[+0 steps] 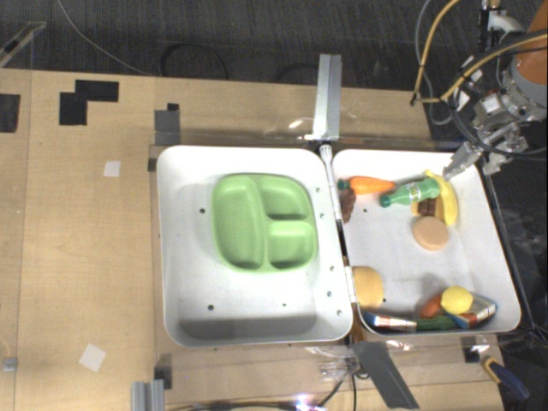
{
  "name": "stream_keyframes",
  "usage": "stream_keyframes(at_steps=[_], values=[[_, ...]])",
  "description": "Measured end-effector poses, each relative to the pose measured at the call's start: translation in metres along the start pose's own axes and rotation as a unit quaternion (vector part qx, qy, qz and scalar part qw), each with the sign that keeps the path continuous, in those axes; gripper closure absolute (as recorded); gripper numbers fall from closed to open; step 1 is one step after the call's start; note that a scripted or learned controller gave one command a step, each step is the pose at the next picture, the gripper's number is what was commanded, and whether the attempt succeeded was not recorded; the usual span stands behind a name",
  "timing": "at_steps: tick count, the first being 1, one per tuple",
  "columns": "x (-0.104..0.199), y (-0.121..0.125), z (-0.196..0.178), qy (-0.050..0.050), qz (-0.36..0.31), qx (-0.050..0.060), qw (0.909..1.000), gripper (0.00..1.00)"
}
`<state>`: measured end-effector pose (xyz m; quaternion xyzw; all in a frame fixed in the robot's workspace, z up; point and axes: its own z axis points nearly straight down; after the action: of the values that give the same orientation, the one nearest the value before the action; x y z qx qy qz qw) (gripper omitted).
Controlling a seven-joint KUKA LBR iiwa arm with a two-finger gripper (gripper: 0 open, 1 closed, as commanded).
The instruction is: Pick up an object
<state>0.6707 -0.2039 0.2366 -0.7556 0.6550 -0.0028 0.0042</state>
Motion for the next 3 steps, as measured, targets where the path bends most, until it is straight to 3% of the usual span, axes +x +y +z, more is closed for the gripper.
stream_keyframes(at_steps=[1,2,3], values=[[-0.022,0.066,0.114,-0.002,-0.031,-0.005,0.9995,0.00],[-0.039,0.178,0.144,0.003,-0.061,-0.001,0.9981,0.00],[-0.100,0.166,0.143,0.007,-0.368,0.002,0.9298,0.00]])
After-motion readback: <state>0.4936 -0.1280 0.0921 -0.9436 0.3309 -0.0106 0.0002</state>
